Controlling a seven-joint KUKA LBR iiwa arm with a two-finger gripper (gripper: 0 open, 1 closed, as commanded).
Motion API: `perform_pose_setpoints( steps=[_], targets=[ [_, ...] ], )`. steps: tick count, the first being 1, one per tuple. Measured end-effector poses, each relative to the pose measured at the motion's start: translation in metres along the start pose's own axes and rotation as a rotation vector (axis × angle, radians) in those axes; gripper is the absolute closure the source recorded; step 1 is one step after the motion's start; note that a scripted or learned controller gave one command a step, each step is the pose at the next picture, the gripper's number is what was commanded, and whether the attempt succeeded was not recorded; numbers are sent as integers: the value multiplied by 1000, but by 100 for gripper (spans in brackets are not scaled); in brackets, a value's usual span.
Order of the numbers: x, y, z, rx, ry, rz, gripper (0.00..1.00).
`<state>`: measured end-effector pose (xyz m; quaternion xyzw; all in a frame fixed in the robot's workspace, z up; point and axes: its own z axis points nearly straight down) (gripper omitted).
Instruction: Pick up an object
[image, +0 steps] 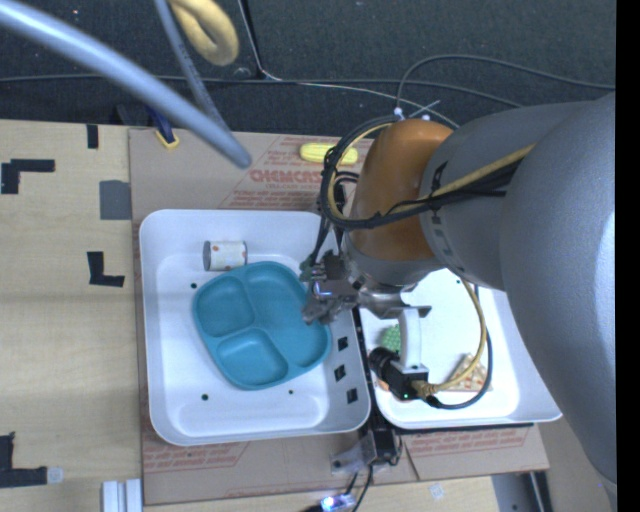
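Observation:
A blue divided plate (258, 322) lies in the left bin (170, 400). A small grey-white cylinder (225, 253) lies on its side just behind the plate. My gripper (318, 296) is low at the plate's right rim, near the wall between the two bins. The grey arm with its orange band (400, 190) covers most of the right bin (500, 400). A green object (392, 337) and a tan patterned item (470, 375) peek out beneath the arm in the right bin.
The bins rest on a cardboard sheet (200, 170) on a wooden bench. A yellow item (318, 153) lies on the cardboard behind the bins. Black cables loop around the wrist and down over the right bin. A grey pole crosses the upper left.

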<state>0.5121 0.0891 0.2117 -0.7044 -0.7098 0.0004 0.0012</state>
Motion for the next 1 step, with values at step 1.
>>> perform_pose_setpoints(
  steps=[1],
  targets=[
    [-3,0,0,1,-2,5,0]
  ],
)
